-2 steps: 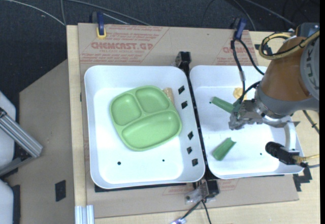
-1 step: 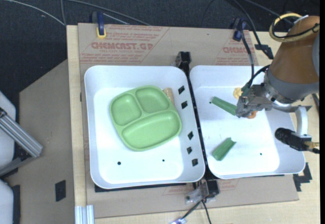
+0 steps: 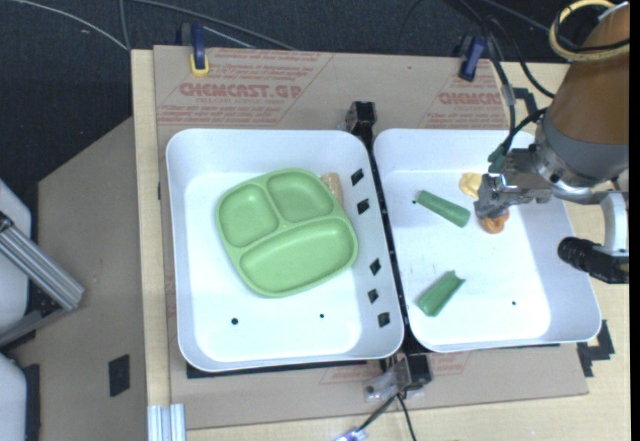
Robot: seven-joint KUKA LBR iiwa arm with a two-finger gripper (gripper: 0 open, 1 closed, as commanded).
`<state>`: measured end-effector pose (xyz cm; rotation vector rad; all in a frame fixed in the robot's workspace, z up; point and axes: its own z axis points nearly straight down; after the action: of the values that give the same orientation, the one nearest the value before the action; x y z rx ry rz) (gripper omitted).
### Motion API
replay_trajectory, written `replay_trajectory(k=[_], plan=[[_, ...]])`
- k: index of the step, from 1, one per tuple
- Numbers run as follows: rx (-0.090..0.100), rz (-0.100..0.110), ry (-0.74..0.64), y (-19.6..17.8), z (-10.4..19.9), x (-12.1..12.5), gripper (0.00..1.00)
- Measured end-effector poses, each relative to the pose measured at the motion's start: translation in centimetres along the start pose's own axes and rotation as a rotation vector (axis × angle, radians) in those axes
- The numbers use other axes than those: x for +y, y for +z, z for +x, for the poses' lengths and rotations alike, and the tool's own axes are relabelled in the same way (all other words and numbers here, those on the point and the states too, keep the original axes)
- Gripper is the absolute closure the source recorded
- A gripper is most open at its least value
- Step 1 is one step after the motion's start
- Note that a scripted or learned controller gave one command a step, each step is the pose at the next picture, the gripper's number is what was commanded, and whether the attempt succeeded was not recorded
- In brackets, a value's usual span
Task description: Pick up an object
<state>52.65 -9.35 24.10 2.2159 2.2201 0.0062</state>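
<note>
Tool (image 3: pixel 492 201) sits low at right bin's (image 3: pixel 560 314) upper right, over small orange object (image 3: pixel 492 222) beside yellow piece (image 3: pixel 471 183). Finger state cannot be told. Risk: crowded pieces, tool nudges orange object aside.

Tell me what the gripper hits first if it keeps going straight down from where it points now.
Most likely the small orange object right under the gripper in the right bin. A yellow piece lies just beside it. Depth is hard to judge from this slanted view, so contact may already be close.

Divided plate (image 3: pixel 288 233) in left bin (image 3: pixel 190 259); two blocks (image 3: pixel 443 208) (image 3: pixel 439 293) in right bin (image 3: pixel 560 309).
</note>
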Motion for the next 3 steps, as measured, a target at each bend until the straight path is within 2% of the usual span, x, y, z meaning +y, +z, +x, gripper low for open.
replay_trajectory(k=[1,2,3], plan=[[0.0,0.001,0.0,-3.3,0.0,0.1,1.0],[0.004,0.01,-0.003,-1.3,5.1,-1.3,1.0],[0.004,0.011,-0.004,0.4,10.8,-2.4,1.0]])
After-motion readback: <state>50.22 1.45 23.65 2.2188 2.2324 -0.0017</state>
